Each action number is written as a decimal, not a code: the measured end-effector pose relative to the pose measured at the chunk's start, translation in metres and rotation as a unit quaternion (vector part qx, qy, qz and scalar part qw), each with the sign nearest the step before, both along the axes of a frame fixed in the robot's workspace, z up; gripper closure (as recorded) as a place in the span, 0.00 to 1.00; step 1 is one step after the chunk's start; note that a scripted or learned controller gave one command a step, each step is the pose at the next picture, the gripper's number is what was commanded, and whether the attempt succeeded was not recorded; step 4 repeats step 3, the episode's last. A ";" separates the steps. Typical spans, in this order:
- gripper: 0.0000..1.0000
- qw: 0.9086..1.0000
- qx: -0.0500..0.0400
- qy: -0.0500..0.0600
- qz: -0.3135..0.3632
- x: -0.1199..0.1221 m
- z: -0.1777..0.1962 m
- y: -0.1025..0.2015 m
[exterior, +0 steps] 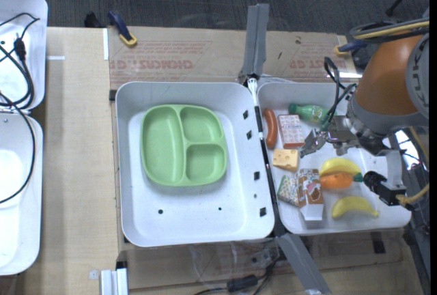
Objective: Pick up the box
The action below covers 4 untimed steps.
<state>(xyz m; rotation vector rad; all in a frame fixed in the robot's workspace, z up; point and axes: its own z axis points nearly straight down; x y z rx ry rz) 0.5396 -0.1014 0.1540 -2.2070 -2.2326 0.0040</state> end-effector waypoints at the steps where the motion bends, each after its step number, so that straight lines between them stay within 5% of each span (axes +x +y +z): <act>1: 0.00 1.000 0.000 -0.001 0.021 0.077 -0.063 0.006; 2: 1.00 1.000 0.000 -0.001 0.020 0.077 -0.054 0.005; 3: 1.00 0.999 -0.001 -0.001 0.032 0.049 0.095 0.066; 4: 1.00 0.999 -0.001 -0.001 0.032 0.049 0.095 0.066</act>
